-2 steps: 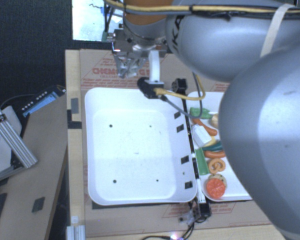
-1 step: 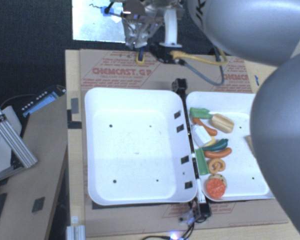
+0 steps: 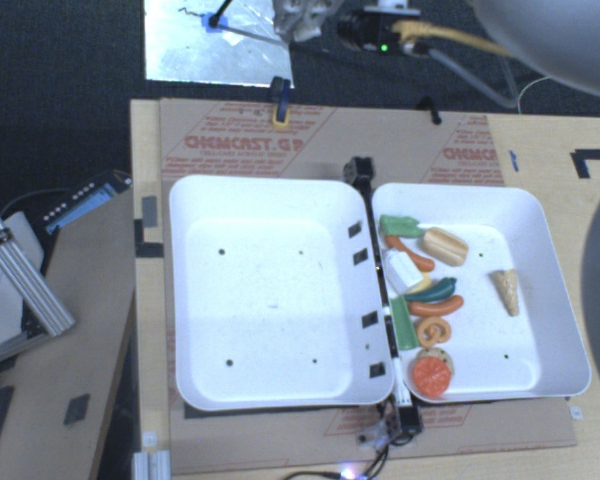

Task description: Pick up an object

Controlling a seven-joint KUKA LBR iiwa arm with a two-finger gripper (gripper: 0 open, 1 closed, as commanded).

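A: Objects (image 3: 435, 306) for the pick: a cluster of toy food pieces, all lying in the right bin (image 3: 565, 353), mostly against its left wall. Log the rest, big to small.

B: Bench (image 3: 240, 143): carries a printed brown sheet with both bins on it. Left bin (image 3: 270, 298) and right bin touch side by side along a black hinge strip (image 3: 365, 258). Arm (image 3: 550, 18): a grey body at the upper right, well apart from the objects.

A: Tool state?

B: Cannot tell. Nothing in the bin looks lifted; each piece rests on the bin floor.

A: Pieces?

B: Tan bun (image 3: 445, 245) near the far wall, with a green piece (image 3: 400, 225) just beside it on the left. Orange-red round slice (image 3: 431, 376) is at the near left corner. Green strip (image 3: 403, 323) runs along the left wall. Orange sausage (image 3: 435, 306) lies mid-cluster, touching a dark green pepper (image 3: 432, 290) above it. Beige cone (image 3: 507, 291) lies alone, apart from the cluster, toward the right wall.
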